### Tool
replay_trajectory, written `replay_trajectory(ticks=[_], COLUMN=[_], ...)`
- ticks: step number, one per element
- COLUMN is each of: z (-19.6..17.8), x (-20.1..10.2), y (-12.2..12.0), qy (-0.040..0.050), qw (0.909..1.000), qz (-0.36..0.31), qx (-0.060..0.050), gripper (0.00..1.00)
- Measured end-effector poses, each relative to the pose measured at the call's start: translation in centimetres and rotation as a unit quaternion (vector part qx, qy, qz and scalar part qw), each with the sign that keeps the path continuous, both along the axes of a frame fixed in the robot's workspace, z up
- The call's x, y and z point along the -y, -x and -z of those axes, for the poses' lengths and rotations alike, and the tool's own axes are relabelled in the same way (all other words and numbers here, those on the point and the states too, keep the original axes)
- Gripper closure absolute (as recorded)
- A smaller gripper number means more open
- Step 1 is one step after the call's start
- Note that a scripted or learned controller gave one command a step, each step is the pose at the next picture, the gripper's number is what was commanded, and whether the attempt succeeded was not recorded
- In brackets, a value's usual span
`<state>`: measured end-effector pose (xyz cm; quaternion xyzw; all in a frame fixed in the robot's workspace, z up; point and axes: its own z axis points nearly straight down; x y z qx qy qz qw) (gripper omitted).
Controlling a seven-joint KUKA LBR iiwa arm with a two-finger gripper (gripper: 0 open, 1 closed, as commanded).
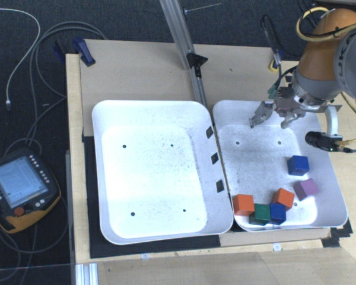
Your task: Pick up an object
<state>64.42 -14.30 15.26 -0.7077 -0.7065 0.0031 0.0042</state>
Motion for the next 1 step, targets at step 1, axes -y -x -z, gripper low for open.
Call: replay_trajectory(ticks=[1], z=[5.66], x=[6.84], y=[3.24], qy=[0.0006], qw=[1.0], qz=[0.002], qx=[0.001], gripper=[0.0])
